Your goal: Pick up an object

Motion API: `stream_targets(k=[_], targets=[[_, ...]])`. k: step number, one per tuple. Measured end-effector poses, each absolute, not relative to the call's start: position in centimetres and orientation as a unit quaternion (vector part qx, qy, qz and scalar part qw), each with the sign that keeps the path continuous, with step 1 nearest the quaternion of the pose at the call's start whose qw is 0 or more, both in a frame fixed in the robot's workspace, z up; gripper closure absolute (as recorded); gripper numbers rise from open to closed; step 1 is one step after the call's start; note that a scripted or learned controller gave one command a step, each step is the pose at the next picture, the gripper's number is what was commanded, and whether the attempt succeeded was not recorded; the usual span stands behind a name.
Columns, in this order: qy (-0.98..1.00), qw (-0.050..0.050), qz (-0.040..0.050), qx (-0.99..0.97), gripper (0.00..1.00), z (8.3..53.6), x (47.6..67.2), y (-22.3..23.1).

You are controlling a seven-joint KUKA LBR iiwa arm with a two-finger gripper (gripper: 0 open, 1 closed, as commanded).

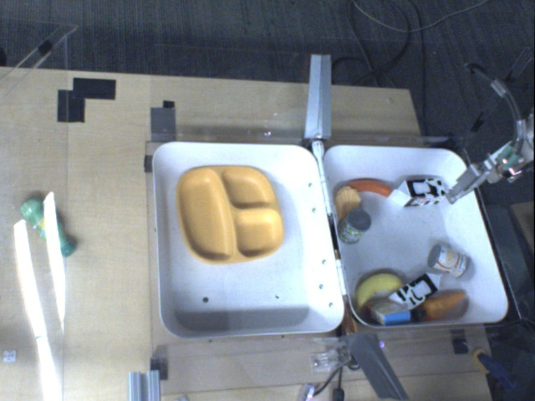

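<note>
1. The gripper (pixel 456 193) sits at the right of the frame, over the upper right part of the right bin (pixel 493 267), reaching in from the right edge.
2. Whether it is spread or pressed together cannot be told; its tip is too small and blurred.
3. Its tip is just beside a black-and-white box (pixel 424 190) lying in the upper part of the right bin; contact cannot be confirmed.
4. Left of the box lie an orange carrot (pixel 369 188), a yellowish lump (pixel 347 198) and a grey-lidded jar (pixel 355 223).
5. Lower in that bin: a small can (pixel 449 261), a yellow ball (pixel 378 287), a second patterned box (pixel 415 291), a blue block (pixel 391 314) and an orange piece (pixel 443 304).
6. The left bin (pixel 242 307), centre frame, holds a yellow divided tray (pixel 230 211).
7. A green toy (pixel 35 212) lies at far left on the bench.
</note>
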State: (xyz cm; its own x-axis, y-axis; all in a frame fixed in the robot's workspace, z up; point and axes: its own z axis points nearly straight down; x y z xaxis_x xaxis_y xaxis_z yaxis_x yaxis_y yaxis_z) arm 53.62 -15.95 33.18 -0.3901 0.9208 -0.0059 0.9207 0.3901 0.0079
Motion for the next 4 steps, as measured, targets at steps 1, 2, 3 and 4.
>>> stream_targets(k=[1,2,3,4], targets=[[0.835,0.002,0.0009,0.551,0.0,17.9,52.8,-15.4],[0.808,0.008,0.0048,0.589,0.0,11.2,61.6,-15.1],[0.821,-0.015,-0.0201,0.57,0.0,10.5,66.0,-14.4],[0.833,0.017,-0.0001,0.552,0.0,10.6,67.3,-12.8]])
